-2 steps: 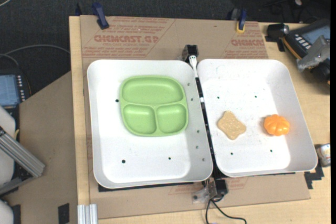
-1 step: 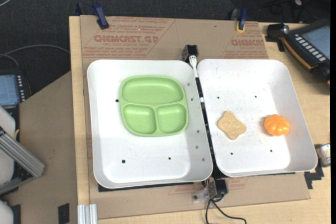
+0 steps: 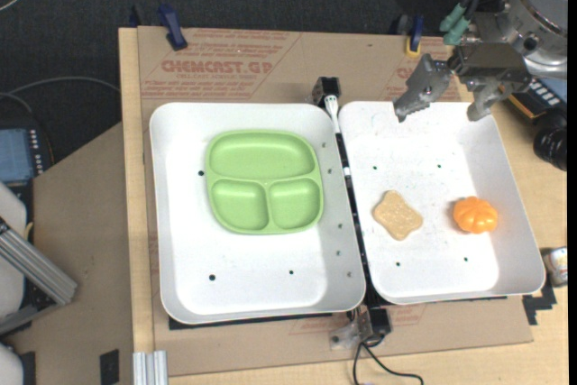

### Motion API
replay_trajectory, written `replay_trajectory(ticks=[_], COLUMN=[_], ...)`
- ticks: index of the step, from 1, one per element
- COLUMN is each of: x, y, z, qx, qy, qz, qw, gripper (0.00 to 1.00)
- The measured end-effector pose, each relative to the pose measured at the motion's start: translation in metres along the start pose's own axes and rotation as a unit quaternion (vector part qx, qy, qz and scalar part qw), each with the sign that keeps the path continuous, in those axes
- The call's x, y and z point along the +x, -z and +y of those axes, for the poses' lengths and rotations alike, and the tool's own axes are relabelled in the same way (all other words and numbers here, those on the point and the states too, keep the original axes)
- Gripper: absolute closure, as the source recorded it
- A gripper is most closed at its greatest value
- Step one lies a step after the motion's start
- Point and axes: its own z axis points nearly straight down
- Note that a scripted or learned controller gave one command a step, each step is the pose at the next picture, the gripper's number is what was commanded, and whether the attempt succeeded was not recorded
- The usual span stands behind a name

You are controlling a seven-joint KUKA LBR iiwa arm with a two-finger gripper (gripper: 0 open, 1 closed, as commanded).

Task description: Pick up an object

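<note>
On your far left, past the bench, you have dark floor with a loose cable and some pale gear at the frame's edge. The bench itself is a brown board [image 3: 270,63] with red lettering, held by a blue clamp [image 3: 171,27] at its back left corner. The left bin [image 3: 171,194] sits on it and holds a green tray [image 3: 265,180] with three compartments, one long one at the back and two smaller ones in front; the tray lies flat near the bin's middle. A black clip [image 3: 326,90] sits at the back where the two bins meet, and the bins touch along that seam. In the right bin [image 3: 415,279] you see a tan cracker [image 3: 398,215] lying flat a little left of centre, and an orange pumpkin [image 3: 474,215] near it on the right, the two apart and not touching. Above the back edge of that bin hangs the gripper [image 3: 448,101], its two fingers spread wide, one finger [image 3: 416,92] on the left and the other on the right, with nothing between them. It is well apart from both the cracker and the pumpkin.
</note>
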Motion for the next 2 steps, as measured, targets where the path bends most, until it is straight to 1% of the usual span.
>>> replay_trajectory(ticks=[1, 2], x=[0.068, 0.148], y=[-0.012, 0.039], z=[0.001, 0.002], qx=[0.0, -0.005], qy=[-0.005, -0.004], qz=[-0.001, 0.001], qw=[1.0, 1.0], gripper=[0.0, 0.0])
